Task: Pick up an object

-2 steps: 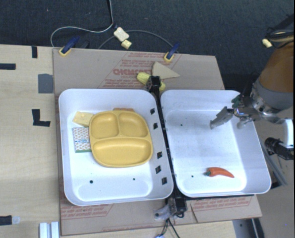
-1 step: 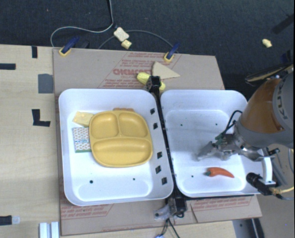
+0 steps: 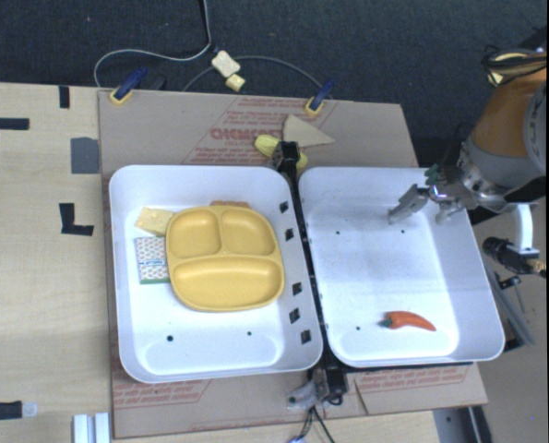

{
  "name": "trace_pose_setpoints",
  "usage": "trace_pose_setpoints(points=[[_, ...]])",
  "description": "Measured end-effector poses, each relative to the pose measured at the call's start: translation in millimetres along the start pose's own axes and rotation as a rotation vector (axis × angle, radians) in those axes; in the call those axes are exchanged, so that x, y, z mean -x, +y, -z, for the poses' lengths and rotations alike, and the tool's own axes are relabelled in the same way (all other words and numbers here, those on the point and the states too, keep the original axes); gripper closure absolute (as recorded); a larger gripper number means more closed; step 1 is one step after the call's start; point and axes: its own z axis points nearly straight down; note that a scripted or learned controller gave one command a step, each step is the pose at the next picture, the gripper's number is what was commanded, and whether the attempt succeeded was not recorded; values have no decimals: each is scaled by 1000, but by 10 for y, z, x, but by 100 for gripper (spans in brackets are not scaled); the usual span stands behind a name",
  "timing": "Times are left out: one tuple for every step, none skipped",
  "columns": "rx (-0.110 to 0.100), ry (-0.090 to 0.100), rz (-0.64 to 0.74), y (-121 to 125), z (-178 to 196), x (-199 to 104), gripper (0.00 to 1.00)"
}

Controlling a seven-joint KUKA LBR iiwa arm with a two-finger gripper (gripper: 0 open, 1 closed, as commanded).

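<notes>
The gripper point(image 3: 420, 201) hangs over the upper right part of the right bin point(image 3: 348, 247), its two grey fingers point(image 3: 405, 207) spread apart with nothing between them. Behind them the grey wrist leads up and to the right into the orange band point(image 3: 505, 123) of the one arm, which enters from the right edge.

The right bin holds a single object: one small orange-red pepper point(image 3: 409, 321), lying flat near the bin's lower right corner, well apart from the fingers.

The left bin point(image 3: 131, 340) touches the right one along a dark seam with a few black clips. In it lie one yellow compartment tray point(image 3: 224, 257) with three wells, and two smaller items tucked against the tray's left side: one pale yellow flat piece point(image 3: 151, 220) above, and one small patterned packet point(image 3: 150, 258) below it. A thin brownish edge shows just past the tray's top rim; what it is cannot be told.

Both bins sit on one cardboard sheet point(image 3: 191, 132) with red printing, held at its far edge by two blue and yellow clamps point(image 3: 126, 88). The sheet lies on the light wooden bench point(image 3: 34, 321), which carries several black tape marks. One white cable point(image 3: 173, 55) loops across the dark floor beyond.
</notes>
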Motion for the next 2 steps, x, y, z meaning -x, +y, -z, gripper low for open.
trace_pose_setpoints(points=[[-16,7,-4,-604,3,-366,0],[-18,7,-4,-1007,-361,-501,0]])
